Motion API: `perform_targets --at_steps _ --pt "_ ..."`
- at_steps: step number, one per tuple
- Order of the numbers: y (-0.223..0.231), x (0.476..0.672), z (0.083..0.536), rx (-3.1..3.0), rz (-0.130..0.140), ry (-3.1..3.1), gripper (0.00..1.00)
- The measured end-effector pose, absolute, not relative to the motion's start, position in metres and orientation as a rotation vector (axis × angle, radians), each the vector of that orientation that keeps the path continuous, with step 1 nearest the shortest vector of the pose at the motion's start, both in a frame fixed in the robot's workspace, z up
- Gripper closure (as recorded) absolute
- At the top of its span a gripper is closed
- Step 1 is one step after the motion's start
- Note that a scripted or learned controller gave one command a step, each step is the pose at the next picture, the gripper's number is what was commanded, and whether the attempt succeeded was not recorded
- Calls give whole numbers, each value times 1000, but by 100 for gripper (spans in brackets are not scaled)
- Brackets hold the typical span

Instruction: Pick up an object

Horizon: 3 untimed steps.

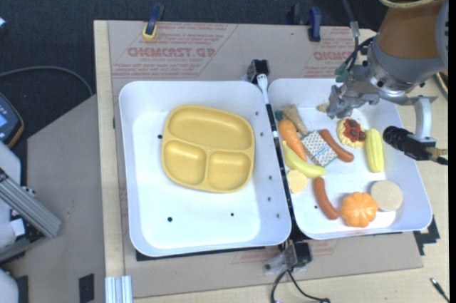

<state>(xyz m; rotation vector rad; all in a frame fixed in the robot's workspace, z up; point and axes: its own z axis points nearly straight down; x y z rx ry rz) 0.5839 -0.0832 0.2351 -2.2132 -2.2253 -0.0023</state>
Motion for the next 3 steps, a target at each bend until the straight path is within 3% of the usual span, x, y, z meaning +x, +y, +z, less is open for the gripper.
perform_targets --at_steps 1,3 --pt "-83 587 214 -2218 4 -2220 100" --pt "-81 591 235 -2223 -4 -2226 100"
